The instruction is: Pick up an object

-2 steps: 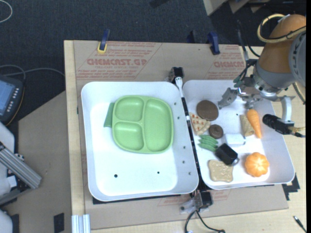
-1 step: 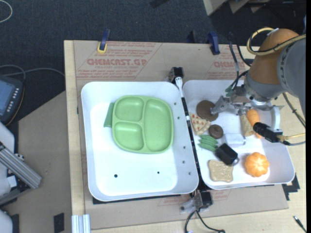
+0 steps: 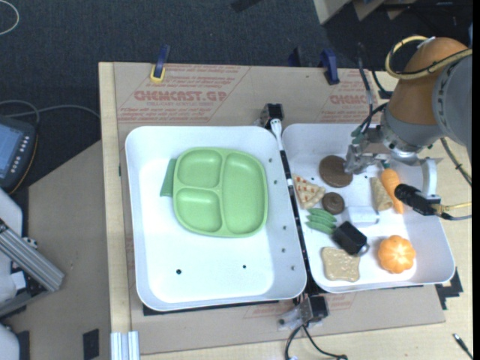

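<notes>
Claw [image 3: 352,161] low in the right bin [image 3: 442,240], just beside the brown round patty [image 3: 334,170]; finger state hidden under the wrist, cannot tell; nothing visibly held. Candidate objects crowded together: patty, small dark disc [image 3: 333,202], waffle wedge [image 3: 307,192], green beans [image 3: 324,220], black block [image 3: 349,238], toast slice [image 3: 339,265], orange [image 3: 395,253], carrot [image 3: 391,186]. Risks, as judgement: flat patty likely to slip out or get shoved toward the bin wall; neighbours close enough to get bumped or pinched alongside; round orange prone to rolling. Left bin [image 3: 150,163] with green divided plate [image 3: 220,192], well apart from the action.
</notes>
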Tool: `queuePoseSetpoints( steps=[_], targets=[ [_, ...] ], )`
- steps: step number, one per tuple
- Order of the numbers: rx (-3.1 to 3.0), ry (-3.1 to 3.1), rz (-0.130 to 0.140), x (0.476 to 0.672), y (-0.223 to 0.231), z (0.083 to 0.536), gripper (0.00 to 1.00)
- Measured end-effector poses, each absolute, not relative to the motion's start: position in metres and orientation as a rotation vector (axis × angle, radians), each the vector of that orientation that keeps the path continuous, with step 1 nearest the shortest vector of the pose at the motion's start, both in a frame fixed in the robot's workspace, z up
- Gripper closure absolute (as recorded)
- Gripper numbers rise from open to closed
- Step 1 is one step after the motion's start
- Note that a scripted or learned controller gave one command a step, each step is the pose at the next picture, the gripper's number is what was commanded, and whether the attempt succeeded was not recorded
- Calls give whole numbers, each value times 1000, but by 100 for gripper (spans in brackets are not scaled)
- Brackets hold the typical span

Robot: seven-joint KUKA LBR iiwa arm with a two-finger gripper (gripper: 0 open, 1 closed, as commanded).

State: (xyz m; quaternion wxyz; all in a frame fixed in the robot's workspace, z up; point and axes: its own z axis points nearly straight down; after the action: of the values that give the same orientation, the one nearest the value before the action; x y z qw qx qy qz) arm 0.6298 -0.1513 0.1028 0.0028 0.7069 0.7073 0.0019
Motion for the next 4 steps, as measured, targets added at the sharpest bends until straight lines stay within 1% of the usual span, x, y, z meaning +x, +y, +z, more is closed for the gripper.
queuePoseSetpoints(
  steps=[1,2,3,4],
  targets=[
    [2217,2217,4,631,-154,146,100],
    [2215,2216,7,630,-153,211,100],
    [2217,2219,4,631,-153,226,100],
    [2218,2229,1,632,-102,216,100]
  ],
)
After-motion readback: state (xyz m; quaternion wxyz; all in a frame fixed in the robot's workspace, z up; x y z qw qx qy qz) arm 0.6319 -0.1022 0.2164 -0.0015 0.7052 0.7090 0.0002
